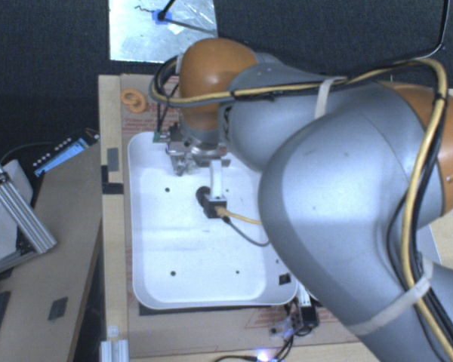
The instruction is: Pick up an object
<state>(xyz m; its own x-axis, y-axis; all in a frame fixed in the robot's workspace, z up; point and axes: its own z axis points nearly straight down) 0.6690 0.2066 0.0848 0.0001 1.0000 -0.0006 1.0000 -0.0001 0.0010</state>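
Observation:
My gripper [184,161] hangs low over the far part of the left white bin [174,281], close to its back wall. The orange wrist band [211,74] sits right above it and the big grey arm [347,202] comes in from the right. A small dark thing [285,279] lies at the bin's near right corner, far from the gripper. I can make out nothing between the gripper's tips. The arm hides the right-hand bin almost completely.
An orange ring [134,100] lies on the bench beyond the bin's far left corner. A silver sheet [162,17] lies at the back. An aluminium frame [15,217] and a blue-edged strip [60,153] stand off to the left.

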